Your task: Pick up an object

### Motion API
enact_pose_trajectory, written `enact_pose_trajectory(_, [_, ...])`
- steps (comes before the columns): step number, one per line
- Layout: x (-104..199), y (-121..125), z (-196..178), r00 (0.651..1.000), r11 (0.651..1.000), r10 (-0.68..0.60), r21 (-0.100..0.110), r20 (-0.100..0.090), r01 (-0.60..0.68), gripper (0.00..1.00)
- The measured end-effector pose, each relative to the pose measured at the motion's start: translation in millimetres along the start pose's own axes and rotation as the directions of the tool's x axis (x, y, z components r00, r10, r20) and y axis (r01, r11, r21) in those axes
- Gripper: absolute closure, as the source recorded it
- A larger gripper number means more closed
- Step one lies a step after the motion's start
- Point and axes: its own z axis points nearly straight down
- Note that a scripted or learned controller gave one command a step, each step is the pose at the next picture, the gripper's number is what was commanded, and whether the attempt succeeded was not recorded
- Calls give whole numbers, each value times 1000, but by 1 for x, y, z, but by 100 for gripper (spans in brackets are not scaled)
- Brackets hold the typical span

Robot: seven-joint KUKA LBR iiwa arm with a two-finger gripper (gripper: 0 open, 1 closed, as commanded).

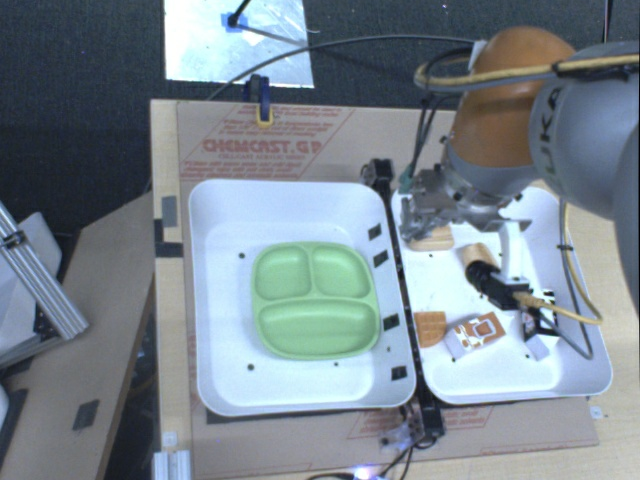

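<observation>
**Inspector:** Where is the hand [432, 218]?

**Clerk:** Upper middle-right of frame, low over the right bin [575, 368], above a tan block [432, 236] at the bin's upper left corner. Whether it grips, I cannot tell.

**Inspector:** Other candidates?

**Clerk:** A brown block [430, 328] and a white-orange box [475, 333] lie lower; a green tray [315, 300] occupies the left bin [225, 268], likely too broad to grasp.

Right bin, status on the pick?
Gripper low over right bin, at a tan block. No grasp visible. Small items loose nearby; green divided plate in left bin.
</observation>
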Motion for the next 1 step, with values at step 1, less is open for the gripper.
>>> enact_pose_trajectory(1, [53,-6,15,1000,1000,0,1,0,0,100])
